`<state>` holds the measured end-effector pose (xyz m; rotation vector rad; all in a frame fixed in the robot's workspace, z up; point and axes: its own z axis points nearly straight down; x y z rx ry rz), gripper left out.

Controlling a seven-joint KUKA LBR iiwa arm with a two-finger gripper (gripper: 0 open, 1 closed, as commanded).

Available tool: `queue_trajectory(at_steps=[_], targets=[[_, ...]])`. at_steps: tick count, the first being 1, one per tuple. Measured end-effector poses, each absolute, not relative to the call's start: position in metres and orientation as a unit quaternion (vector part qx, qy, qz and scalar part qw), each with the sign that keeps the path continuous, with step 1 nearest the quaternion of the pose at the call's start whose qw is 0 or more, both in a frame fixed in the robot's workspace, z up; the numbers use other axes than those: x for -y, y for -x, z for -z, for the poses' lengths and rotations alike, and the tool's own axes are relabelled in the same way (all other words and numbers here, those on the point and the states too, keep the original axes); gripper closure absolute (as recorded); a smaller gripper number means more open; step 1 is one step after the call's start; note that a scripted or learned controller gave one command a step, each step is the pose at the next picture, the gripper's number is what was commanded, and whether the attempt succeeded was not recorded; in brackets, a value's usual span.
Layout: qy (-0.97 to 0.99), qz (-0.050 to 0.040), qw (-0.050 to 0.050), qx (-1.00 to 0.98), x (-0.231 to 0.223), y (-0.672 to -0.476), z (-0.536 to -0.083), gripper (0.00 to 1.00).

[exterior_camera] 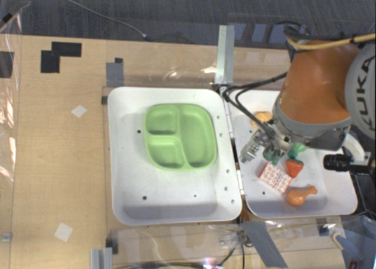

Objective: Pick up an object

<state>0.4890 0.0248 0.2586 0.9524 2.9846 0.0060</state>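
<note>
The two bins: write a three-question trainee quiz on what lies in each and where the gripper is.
1. True or false: the green divided tray lies in the left bin.
2. Which bin is the gripper over? A) left B) right
3. Fill in: the orange drumstick-shaped toy lies near the right bin's ____ edge.

Key: 1 true; 2 B, near the checkered block and the red strawberry-like toy; 3 front.

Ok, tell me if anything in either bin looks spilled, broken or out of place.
Nothing stands out. The green divided plate lies flat in the left bin, a little askew to its walls. In the right bin, the red-and-white patterned block, strawberry toy and orange drumstick toy lie loosely clustered beside the gripper, none visibly damaged.
</note>
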Motion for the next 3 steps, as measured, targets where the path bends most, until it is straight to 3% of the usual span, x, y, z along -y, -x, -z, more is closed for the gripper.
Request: queue_trajectory(at_steps=[1, 2, 3], targets=[[-0.529, -0.0004, 0.0, -0.848, -0.035, -0.487, -0.216, 1.0], [-0.276, -0.0014, 0.002, -0.961, -0.069, -0.488, -0.208, 1.0], [-0.465, -0.0007, 0.0, -0.885, -0.078, -0.487, -0.19, 1.0]])
